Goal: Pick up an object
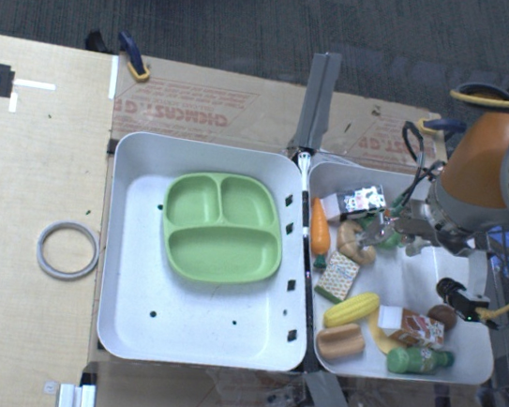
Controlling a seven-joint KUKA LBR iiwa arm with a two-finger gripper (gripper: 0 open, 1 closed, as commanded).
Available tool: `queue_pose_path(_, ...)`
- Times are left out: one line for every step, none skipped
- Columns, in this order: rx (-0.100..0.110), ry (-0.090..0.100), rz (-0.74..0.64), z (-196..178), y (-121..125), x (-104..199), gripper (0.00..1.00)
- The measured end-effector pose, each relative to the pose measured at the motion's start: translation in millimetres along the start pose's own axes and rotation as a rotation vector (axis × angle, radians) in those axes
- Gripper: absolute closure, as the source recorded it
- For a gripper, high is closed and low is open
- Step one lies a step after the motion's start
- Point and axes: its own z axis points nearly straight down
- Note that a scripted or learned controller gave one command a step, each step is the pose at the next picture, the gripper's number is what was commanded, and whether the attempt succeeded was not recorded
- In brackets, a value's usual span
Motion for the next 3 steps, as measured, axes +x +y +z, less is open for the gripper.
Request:
queue_pose_path(-0.005, -0.001, -0.318, 15, 51, -3, 0.0)
queue_pose_path(-0.005, -0.001, -0.37, 21, -8, 20, 0.0)
queue_pose_path(-0.005, -0.001, -0.365, 13, -8, 18, 1.0)
